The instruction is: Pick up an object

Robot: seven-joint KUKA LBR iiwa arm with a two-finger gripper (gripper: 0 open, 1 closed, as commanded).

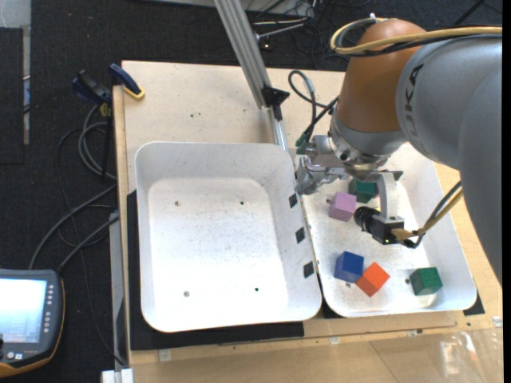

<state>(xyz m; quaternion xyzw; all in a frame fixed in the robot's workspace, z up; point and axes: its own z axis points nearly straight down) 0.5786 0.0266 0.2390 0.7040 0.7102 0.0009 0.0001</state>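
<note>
You see the bench (200, 94) filling the middle of the frame, a pale board set against dark floor; across the upper right the grey arm (455, 78) reaches in, its orange band over the right bin. The left bin (207, 238) takes the centre left; the right bin (435, 206) sits touching it, lower right, partly under the arm. A metal rail (243, 42) slants down from the top centre to the bins' shared upper edge; a screen unit (28, 317) shows at the lower left corner. The gripper (306, 179) hangs at the upper left of the right bin, just beside the wall between the two bins; you cannot tell whether it is released or clenched, and you see nothing gripped in it.

The blocks you might pick all lie in the right bin: a lilac block (342, 207) near the gripper, to its lower right; a dark green block (366, 188) just above the lilac one, partly under the wrist; a blue block (348, 266) and an orange block (373, 279) touching each other near the bin's lower edge; a bright green block (425, 281) apart from them, towards the lower right corner.
</note>
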